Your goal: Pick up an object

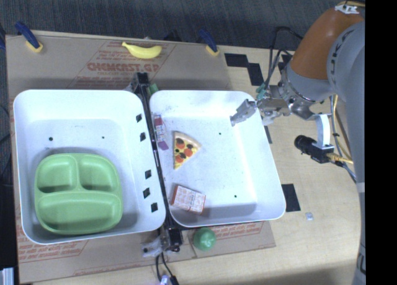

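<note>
While the green divided tray (77,192) fills the lower left of the left bin (37,107), the right bin (248,178) holds a pizza slice (183,149) at centre frame and a small red-and-white packet (187,199) below it. Gripper (243,113) hovers at that bin's upper-right rim, carrying nothing; finger state cannot be told.

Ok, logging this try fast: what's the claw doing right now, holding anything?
Claw: over the right bin's upper right corner, nothing visible in it; open or shut cannot be told.
</note>
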### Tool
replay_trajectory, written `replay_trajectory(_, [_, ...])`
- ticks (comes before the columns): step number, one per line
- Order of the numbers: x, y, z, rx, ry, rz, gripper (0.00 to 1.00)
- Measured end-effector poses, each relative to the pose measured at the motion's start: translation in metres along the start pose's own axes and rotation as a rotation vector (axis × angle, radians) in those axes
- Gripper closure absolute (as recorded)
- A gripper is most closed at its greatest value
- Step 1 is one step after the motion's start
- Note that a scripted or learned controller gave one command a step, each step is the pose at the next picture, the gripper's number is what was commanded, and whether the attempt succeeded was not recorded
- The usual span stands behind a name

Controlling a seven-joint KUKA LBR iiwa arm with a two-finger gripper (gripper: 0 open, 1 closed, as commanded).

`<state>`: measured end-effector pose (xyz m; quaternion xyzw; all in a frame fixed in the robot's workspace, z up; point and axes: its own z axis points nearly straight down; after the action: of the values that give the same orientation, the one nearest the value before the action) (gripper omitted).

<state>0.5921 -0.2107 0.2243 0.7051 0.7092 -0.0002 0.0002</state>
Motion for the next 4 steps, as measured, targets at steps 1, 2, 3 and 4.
replay_trajectory(1, [0.012,-0.075,0.127,0.007,0.003,0.0,0.0])
replay_trajectory(2, [0.0,0.011,0.132,0.0,0.001,0.001,0.0])
replay_trajectory(3, [0.0,0.011,0.122,0.0,0.001,-0.003,1.0])
replay_trajectory(4, [-0.001,-0.076,0.015,-0.001,-0.001,0.002,1.0])
